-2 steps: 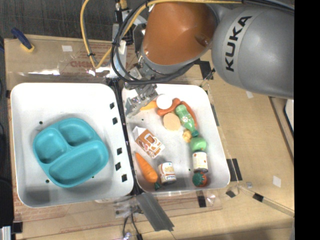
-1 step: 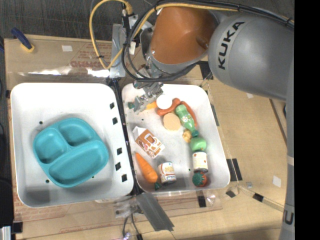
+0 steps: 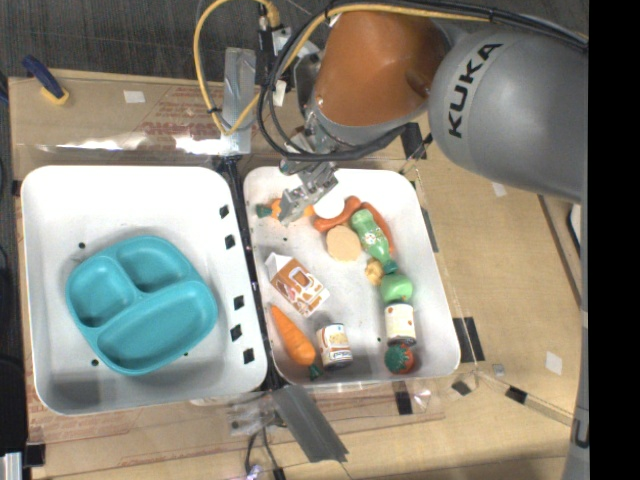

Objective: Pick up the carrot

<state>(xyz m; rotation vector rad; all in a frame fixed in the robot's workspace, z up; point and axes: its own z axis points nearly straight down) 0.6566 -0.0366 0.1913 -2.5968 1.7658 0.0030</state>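
The carrot [image 3: 293, 336], orange with a small green top at its near end, lies in the front left part of the right bin [image 3: 430, 268]. It rests between a small printed carton [image 3: 298, 285] and a little can [image 3: 336, 346]. My gripper [image 3: 300, 195] hangs over the back left corner of that bin, well behind the carrot and apart from it. Just left of the gripper lies a small orange and green piece [image 3: 268, 209]. The wrist and orange band hide the bin's back edge.
Behind and right of the carrot are an orange-red bottle with a green label [image 3: 370, 230], a tan disc [image 3: 343, 245], a green pepper [image 3: 396, 290], a jar [image 3: 400, 320] and a strawberry [image 3: 400, 358]. The left bin [image 3: 50, 198] holds a teal divided plate [image 3: 140, 303].
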